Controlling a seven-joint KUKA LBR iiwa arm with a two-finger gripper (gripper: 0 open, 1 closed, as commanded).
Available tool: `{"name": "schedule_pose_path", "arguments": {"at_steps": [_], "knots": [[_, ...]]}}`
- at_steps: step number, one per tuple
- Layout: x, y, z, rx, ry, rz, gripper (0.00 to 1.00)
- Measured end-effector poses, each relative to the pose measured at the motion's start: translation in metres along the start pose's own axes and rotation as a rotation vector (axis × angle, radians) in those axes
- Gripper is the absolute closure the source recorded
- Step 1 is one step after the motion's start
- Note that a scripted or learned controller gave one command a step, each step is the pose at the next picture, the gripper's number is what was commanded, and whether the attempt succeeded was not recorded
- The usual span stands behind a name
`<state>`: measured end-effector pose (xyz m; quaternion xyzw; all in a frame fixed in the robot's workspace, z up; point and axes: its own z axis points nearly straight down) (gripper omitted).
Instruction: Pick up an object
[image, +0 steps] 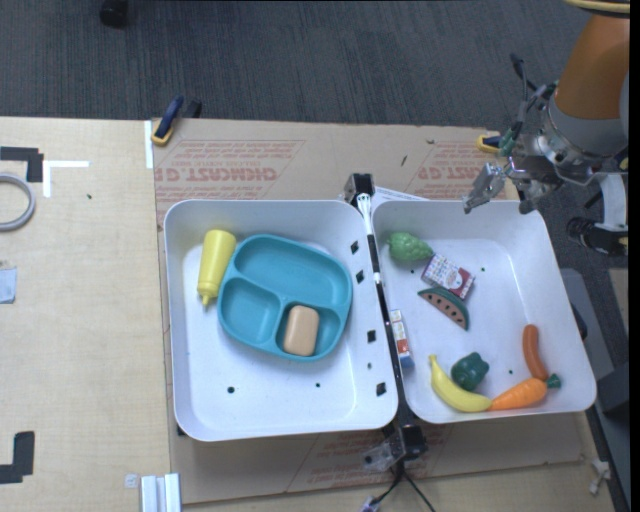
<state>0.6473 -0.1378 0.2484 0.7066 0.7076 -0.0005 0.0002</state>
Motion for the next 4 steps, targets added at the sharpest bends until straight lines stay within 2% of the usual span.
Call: {"name": "schedule_pose_path", "arguments": {"at_steps": [1, 2, 3, 4], "knots": [[0.043, -0.057, 0.08, 0.001, 0.0, 0.079, 0.0], [0.044, -0.086, 0.156, 0.001, 0.001, 0.185, 0.0], [0.043, -0.086, 0.147, 0.001, 0.0, 0.188, 1.0], [0.067, -0.116, 0.057, 0.001, 0.0, 0.466, 1.0]]}}
